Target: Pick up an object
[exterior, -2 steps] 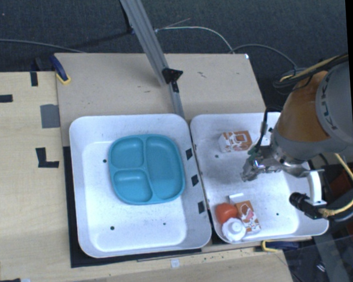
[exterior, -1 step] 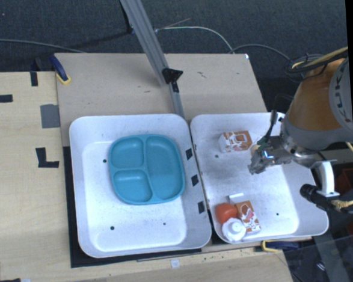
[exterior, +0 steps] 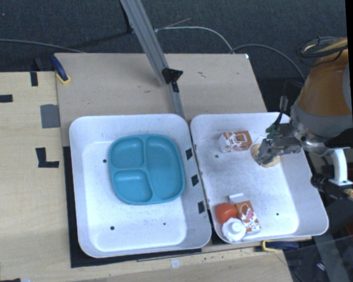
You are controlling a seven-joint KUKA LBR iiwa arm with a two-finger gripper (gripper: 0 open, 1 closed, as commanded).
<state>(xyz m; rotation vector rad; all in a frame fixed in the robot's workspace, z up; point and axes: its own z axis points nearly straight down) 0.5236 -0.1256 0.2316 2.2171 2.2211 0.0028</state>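
The small carton looks light, stiff and crushable; best pinched across its flat sides; the gripper hovers beside it, its state unclear.

blue divided plate in left bin | blue clamp at bench corner

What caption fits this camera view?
Gripper over right bin near carton; blue tray in left bin.

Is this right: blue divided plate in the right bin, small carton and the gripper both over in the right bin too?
Wrong on the plate. The blue divided plate lies in the left bin, as the camera view shows. The rest holds: the small carton and the gripper are in the right bin.
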